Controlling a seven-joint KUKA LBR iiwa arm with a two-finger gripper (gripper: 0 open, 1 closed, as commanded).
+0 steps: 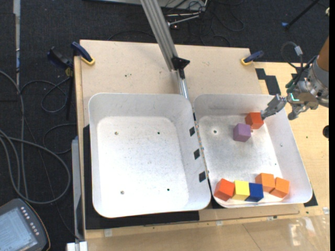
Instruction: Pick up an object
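Camera view: right bin holds five cubes clustered at 6 o'clock. Purple cube and orange cube sit touching at 12 o'clock. Gripper hangs at 1 o'clock, fingers spread, one tip beside the orange cube.

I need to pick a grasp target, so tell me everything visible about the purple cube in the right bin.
The purple cube is a small, matte, lilac block that looks like painted wood or foam. It sits flat on the floor of the right bin, in its upper half, slightly rotated. An orange cube sits against its upper right corner. The gripper is beyond that, not touching it.
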